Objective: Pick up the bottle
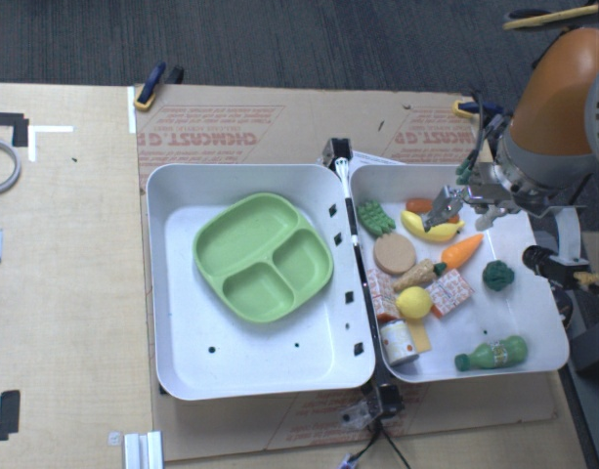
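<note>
The task looked barely begun: the green bottle [492, 354] lay on its side at the near edge of the right bin [545, 306], untouched, while the gripper [442, 213] hovered well apart over the banana [426, 226], jaws seemingly spread and holding nothing

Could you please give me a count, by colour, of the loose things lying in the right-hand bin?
Green: 3 - bottle, leafy vegetable, broccoli
Yellow: 2 - banana, lemon
Orange: 1 - carrot
Tan: 1 - round cookie
Red and white: 2 - can, patterned packet
Total: 9, as far as the pile lets me tell.
</note>
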{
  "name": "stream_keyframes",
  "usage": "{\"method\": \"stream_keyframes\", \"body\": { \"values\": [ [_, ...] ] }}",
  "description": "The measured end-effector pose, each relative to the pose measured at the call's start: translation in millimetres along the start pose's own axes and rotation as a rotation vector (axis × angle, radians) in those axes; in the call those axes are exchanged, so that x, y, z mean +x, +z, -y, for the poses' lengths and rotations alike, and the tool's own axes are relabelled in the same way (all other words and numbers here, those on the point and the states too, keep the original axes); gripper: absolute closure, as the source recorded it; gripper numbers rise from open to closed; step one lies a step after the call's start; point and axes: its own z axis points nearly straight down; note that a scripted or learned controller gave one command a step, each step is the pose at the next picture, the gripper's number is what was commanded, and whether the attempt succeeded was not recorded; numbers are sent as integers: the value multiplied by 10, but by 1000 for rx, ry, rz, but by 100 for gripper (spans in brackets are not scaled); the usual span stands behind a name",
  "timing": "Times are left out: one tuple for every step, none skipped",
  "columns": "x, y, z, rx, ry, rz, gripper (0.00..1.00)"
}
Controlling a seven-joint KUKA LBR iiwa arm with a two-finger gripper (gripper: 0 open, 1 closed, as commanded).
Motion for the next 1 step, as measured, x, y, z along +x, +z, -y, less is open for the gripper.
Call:
{"method": "stream_keyframes", "body": {
  "values": [
    [-5, -93, -3, 0, 1, 1, 100]
  ]
}}
